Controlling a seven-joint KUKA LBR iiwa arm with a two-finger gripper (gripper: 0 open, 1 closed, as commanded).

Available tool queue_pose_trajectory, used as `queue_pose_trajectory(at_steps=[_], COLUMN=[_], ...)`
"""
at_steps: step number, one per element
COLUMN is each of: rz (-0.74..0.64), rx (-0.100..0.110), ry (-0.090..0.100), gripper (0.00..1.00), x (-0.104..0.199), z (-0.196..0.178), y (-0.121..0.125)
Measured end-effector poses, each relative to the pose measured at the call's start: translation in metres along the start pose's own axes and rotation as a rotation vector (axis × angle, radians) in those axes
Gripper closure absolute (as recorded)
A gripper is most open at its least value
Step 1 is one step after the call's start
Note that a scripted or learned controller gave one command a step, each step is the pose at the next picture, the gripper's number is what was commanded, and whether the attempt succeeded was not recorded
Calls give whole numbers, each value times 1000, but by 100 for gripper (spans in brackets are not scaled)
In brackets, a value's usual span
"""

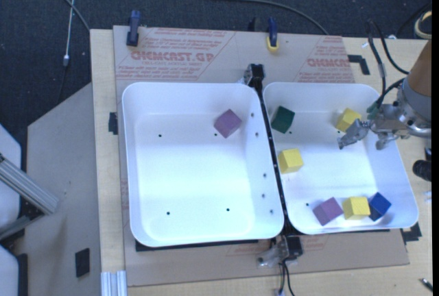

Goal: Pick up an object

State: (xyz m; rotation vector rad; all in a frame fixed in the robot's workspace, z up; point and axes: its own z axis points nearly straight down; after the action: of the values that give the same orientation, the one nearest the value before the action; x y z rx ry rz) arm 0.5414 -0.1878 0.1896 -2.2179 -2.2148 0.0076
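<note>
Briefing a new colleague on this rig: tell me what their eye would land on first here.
First, the two white bins side by side, with bright blocks scattered inside: a lone purple block in the left bin, and six blocks in the right bin. Next, the gripper reaching in from the right, over the right bin beside a yellow block near its far edge.

Pincer (365, 135) over right bin (322, 181)
</note>
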Motion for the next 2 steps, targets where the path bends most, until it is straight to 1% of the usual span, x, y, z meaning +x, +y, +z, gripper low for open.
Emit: queue_pose_trajectory(at_steps=[1,2], rz=[-1,-2], rx=[-9,-5], ry=[-2,-1], gripper=[0,0], x=[0,9], z=[-5,51], y=[2,6])
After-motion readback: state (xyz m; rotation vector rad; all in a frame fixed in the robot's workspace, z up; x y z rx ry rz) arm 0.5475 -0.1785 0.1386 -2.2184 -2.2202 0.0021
